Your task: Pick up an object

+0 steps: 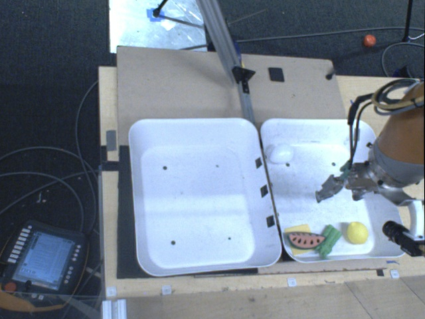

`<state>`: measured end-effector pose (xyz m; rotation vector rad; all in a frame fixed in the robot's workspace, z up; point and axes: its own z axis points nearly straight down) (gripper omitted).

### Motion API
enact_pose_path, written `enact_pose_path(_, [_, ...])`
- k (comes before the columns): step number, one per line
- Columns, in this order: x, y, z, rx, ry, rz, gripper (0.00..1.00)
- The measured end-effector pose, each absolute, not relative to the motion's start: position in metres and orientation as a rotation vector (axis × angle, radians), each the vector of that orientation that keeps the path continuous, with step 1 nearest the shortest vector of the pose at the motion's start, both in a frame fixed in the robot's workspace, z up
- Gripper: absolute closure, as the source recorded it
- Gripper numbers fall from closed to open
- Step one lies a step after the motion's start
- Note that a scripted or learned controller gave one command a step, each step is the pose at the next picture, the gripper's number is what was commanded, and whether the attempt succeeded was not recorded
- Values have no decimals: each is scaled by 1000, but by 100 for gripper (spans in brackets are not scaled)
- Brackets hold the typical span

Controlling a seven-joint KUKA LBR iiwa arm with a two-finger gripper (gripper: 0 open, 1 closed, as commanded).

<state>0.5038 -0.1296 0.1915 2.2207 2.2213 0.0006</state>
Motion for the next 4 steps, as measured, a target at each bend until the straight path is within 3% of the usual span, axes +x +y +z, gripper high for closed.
enact_pose_path(1, [504, -130, 202, 2219, 2221, 2, 100])
enact_pose_path(2, [527, -49, 225, 2212, 2229, 5, 100])
enact_pose_path(3, [547, 24, 185, 2215, 2231, -1, 100])
enact_pose_path(4, [493, 71, 220, 2215, 2227, 6, 100])
